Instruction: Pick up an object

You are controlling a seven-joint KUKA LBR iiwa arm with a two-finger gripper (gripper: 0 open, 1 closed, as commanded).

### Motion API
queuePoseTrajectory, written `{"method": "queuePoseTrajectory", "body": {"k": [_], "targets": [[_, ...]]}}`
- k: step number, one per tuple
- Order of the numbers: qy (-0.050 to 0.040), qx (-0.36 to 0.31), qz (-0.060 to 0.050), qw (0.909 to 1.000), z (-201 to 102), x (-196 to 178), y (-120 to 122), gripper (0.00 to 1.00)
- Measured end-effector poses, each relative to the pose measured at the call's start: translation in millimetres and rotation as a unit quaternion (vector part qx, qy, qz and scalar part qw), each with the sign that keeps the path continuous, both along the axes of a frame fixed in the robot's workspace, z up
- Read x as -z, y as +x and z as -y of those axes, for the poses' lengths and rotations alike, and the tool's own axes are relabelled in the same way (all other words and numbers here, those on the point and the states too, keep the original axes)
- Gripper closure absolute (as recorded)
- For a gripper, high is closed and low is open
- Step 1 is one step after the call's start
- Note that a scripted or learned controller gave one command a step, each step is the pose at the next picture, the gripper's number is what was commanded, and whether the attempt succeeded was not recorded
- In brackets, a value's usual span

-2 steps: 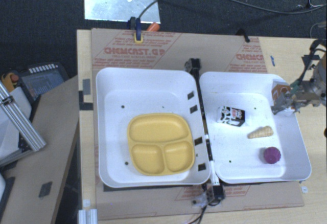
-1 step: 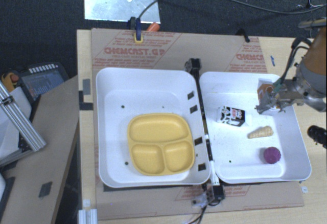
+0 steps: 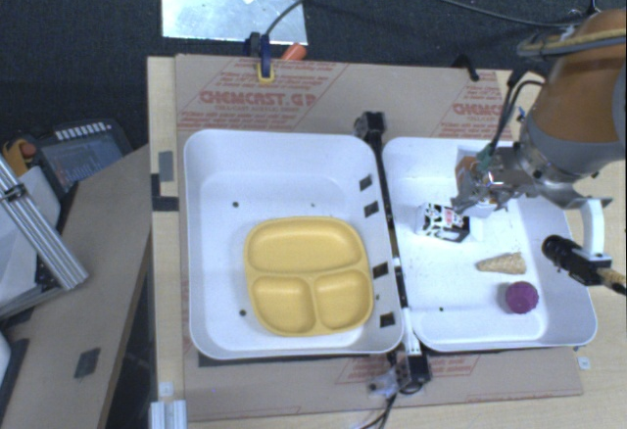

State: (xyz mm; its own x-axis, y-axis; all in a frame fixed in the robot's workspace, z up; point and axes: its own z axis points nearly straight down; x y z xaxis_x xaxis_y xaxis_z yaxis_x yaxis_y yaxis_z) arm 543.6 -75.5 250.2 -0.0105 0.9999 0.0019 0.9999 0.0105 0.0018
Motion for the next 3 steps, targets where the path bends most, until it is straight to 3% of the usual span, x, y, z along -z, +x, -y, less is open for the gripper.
{"method": "queuePoseTrajectory", "body": {"k": [3], "targets": [[0.0003,0.000,-0.001,1.0000,-175,30,2,1.00]]}}
